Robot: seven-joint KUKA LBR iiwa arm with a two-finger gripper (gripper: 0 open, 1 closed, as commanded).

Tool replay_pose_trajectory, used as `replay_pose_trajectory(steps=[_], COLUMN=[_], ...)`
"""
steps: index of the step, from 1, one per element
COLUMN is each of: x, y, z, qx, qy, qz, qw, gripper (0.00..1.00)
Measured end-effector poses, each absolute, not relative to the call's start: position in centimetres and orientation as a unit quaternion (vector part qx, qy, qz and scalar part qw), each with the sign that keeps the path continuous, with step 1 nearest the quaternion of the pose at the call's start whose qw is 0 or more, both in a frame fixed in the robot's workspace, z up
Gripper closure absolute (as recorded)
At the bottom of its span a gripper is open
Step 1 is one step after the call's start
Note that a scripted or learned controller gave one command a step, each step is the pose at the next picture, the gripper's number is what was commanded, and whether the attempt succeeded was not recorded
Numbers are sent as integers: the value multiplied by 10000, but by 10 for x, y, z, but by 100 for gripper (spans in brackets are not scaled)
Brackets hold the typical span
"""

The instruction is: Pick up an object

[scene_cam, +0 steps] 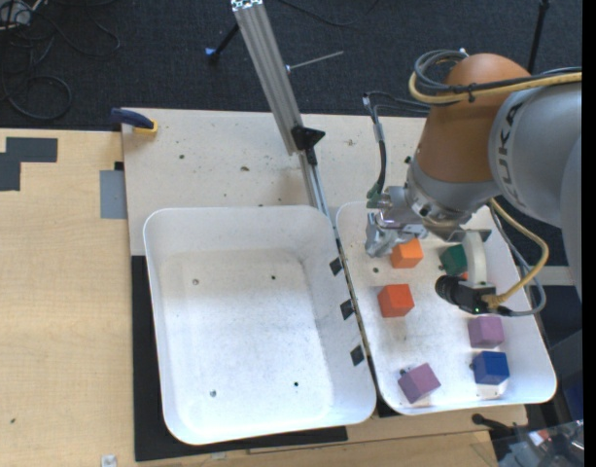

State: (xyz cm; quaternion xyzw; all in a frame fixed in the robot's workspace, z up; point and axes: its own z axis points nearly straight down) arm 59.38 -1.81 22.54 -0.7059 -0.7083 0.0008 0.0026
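Observation:
My gripper (381, 239) hangs low over the far left part of the right bin (531, 389). An orange cube (407, 254) lies just to its right, close to the gripper's tip; whether they touch is unclear. A darker orange cube (396, 300) rests a little nearer the front. A green block (454, 259) sits to the right of the first cube, partly hidden by the wrist. Two purple cubes (485, 331) (418, 382) and a blue cube (490, 367) lie toward the bin's front.
The left bin (161, 261) stands beside the right one, the two sharing a rim with black clips (347, 308). A slanted aluminium rail (273, 71) rises behind the bins. The grey arm with its orange band (468, 134) covers the right bin's far side.

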Motion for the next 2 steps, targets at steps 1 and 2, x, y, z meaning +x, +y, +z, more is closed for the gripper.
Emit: replay_pose_trajectory(steps=[1,2], x=[591,599], y=[29,73], z=[234,234], qx=[-7057,-7056], qy=[-7085,-7086], qz=[0,3], qw=[13,13], gripper=[100,100])
